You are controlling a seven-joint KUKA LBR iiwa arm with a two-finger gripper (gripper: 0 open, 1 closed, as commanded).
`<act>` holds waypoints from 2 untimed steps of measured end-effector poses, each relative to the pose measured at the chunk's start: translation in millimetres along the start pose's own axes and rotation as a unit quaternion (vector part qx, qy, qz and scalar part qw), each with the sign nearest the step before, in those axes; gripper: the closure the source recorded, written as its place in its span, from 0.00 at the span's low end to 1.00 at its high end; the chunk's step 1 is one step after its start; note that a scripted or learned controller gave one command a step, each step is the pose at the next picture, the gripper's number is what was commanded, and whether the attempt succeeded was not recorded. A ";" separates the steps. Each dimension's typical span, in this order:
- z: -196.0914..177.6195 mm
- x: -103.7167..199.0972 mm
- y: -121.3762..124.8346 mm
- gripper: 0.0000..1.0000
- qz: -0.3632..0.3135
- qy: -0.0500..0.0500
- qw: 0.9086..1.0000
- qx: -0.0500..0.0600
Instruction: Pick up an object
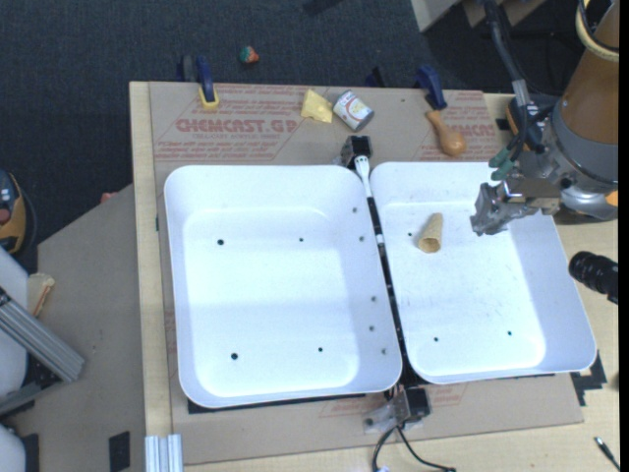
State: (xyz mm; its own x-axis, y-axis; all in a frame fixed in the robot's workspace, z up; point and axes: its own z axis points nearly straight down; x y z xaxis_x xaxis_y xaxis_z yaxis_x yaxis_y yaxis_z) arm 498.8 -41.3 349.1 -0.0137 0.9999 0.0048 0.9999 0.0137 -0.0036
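Observation:
A small tan cone-shaped object lies in the right bin, in its upper left part. My gripper hangs over the same bin at its upper right, a short way to the right of the cone and apart from it. Nothing shows between its fingers. The arm comes in from the right edge with its orange band above the wrist.
The left bin sits beside the right one. On the cardboard behind the bins lie a yellow piece, a small white box and a wooden-handled tool. Blue clamps hold the board.

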 end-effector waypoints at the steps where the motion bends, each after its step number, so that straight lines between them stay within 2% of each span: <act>1: 31.9 120.2 -19.3 1.00 0.000 0.000 1.000 0.001; 2: -123.2 91.3 -17.6 1.00 0.007 -0.001 1.000 -0.012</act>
State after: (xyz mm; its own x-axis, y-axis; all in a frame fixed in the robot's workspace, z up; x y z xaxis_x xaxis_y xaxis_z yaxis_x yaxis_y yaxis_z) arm 480.4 49.2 472.8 0.0000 1.0000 0.0027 0.9998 0.0000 0.0209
